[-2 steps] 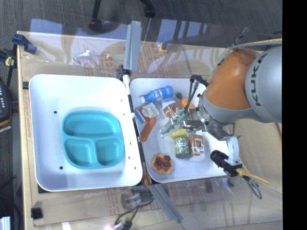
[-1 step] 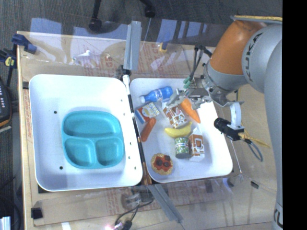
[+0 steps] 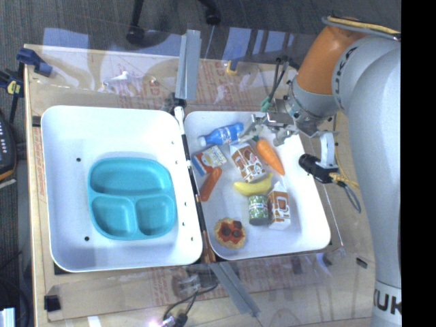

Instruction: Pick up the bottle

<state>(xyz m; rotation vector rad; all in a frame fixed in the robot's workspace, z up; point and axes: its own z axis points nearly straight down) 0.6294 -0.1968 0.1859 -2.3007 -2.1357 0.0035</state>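
The bottle [image 3: 221,135] is small, blue and clear, and lies on its side at the back left of the right bin [image 3: 310,223]. My gripper [image 3: 270,126] hangs over the back of that bin, to the right of the bottle and just above the top end of an orange carrot [image 3: 270,157]. It is open, with nothing between its fingers. A gap of bare bin floor separates it from the bottle.
The right bin also holds a banana [image 3: 252,184], a red sausage [image 3: 210,183], a green can [image 3: 258,209], a tart [image 3: 230,231] and small cartons [image 3: 246,161]. A teal divided tray [image 3: 131,196] sits in the left bin [image 3: 61,135].
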